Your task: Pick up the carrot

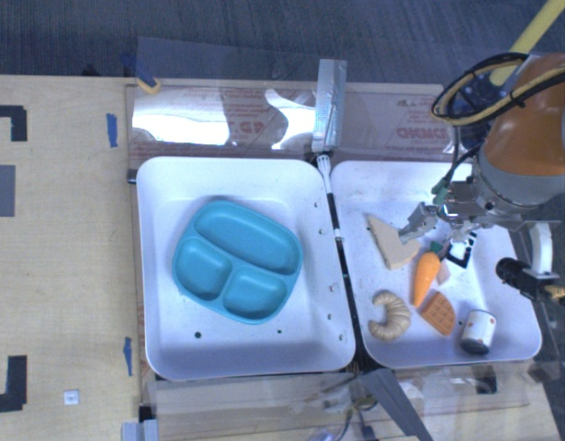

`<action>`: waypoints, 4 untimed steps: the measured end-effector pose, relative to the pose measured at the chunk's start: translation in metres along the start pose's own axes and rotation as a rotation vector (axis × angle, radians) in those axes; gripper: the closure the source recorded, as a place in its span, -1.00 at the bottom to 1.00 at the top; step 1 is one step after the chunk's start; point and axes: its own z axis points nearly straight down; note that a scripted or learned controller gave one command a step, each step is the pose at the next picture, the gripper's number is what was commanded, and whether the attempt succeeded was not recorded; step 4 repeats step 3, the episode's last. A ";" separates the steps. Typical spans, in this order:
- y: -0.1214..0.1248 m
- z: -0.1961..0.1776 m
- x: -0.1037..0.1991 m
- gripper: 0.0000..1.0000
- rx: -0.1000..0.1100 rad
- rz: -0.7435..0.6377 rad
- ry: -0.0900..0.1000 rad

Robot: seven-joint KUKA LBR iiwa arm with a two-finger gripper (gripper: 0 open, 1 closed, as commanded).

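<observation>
Nearest along the right bin's (525, 343) front edge lie a croissant (390, 315), an orange cracker (437, 313) and a small grey-and-white can (477, 330), crowding the carrot (425, 277), which stands lengthwise just behind them. Directly above its leafy far end hovers the gripper (440, 231), seemingly lined up to descend; whether it is wide or narrow I cannot tell. A pale wedge (388, 242) lies just left.

Arm (530, 145) cut off by right edge; upper links out of frame. Gripper (440, 232) tips small and blurred, spread not readable. Top end of carrot (425, 277) partly masked by gripper parts, contact unclear. Small grey-and-white object (477, 330) too blurred to name, possibly a can. Right bin (355, 246) far rim hidden behind arm.
</observation>
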 end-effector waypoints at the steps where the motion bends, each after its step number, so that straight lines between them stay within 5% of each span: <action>1: -0.059 0.120 -0.022 -1.00 -0.007 0.045 -0.002; 2: -0.057 0.109 -0.022 1.00 -0.015 0.046 -0.004; 3: -0.037 0.020 0.043 1.00 -0.009 0.092 0.002; 4: -0.037 0.020 0.043 1.00 -0.009 0.092 0.002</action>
